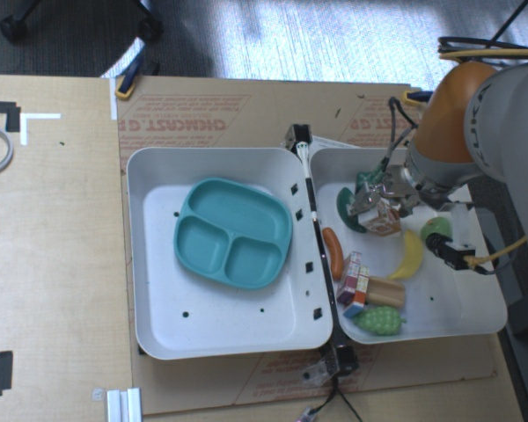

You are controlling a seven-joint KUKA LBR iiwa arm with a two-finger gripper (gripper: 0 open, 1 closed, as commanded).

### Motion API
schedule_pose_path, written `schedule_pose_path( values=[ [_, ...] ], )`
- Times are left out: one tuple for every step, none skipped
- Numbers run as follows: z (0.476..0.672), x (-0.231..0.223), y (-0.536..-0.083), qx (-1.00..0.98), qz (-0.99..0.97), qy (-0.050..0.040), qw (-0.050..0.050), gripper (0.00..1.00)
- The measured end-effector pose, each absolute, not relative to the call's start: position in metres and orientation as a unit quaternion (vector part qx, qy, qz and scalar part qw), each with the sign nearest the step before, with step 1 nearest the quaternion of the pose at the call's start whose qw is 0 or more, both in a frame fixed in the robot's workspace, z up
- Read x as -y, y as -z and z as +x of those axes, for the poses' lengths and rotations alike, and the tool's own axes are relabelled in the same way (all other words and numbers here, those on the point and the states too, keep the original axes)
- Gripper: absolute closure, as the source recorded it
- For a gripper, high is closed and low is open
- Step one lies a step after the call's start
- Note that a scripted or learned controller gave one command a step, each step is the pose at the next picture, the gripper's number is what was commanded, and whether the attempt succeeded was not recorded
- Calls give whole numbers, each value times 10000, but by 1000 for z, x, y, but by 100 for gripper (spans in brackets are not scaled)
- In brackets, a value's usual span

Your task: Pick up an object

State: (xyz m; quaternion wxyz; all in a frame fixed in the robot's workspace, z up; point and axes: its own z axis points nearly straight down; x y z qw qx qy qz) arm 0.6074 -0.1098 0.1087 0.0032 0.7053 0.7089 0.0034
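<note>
I see the gripper low in the right bin, just left of the banana; can't tell its finger state. Banana looks like light, stiff, smooth plastic, so I'd pinch across its curved middle

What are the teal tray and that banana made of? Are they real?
The teal tray looks like moulded plastic: one even matte colour, rounded compartments. The banana seems a plastic toy, smooth and evenly yellow, though the view cannot settle it. The white bins look like plastic too.
</note>
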Motion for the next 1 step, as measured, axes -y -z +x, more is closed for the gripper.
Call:
schedule_pose_path(
  values=[
    [642,67,-210,-7080,7062,4,5,100]
  ],
)
